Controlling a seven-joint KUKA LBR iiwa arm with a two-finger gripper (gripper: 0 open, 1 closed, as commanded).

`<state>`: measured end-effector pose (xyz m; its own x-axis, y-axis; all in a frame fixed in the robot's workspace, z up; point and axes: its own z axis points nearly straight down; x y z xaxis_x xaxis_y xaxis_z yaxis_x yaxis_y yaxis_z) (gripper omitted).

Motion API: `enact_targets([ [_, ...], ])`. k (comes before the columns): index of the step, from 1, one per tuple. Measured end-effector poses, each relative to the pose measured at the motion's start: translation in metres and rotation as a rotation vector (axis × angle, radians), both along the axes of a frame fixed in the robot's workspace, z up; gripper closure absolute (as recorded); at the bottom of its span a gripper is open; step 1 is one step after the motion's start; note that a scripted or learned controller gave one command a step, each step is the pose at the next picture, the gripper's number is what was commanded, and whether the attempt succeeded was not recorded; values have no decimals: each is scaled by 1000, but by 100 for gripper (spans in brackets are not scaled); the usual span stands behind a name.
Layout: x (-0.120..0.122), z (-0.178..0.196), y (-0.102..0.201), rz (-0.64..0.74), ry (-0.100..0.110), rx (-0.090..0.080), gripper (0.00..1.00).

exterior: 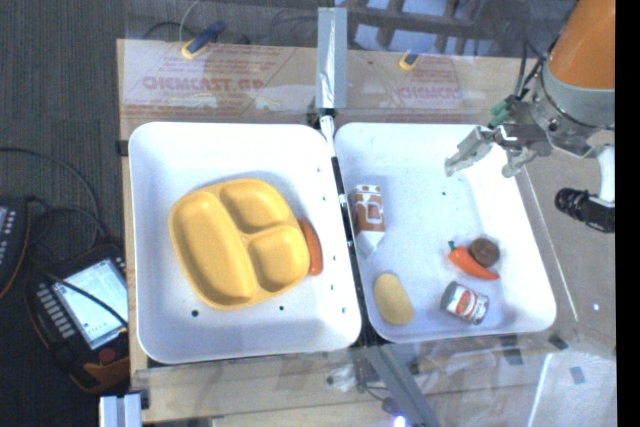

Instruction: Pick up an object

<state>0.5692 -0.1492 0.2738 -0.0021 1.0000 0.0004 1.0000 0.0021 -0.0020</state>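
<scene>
Hovering open and empty over the right white bin's (520,215) far right corner, the jaws (487,151) hang well apart from the orange toy carrot (470,261).

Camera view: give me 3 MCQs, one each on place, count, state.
1. Where does the yellow divided tray lie?
A. left bin
B. right bin
C. on the floor

2. How many things lie in the right bin?
A. two
B. five
C. eight

3. How does the can lie?
A. upright
B. on its side
C. stacked on the carrot

Answers: 1 A, it fills the left bin. 2 B, carton, potato, carrot, brown round piece, can. 3 B, its side label faces up.
</scene>
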Motion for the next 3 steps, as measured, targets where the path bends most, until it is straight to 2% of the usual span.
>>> enact_targets([
  [1,-33,-97,-55,-2,1,0,0],
  [2,-61,-182,-56,2,-19,-2,0],
  [3,-59,-171,-56,2,-22,-2,100],
])
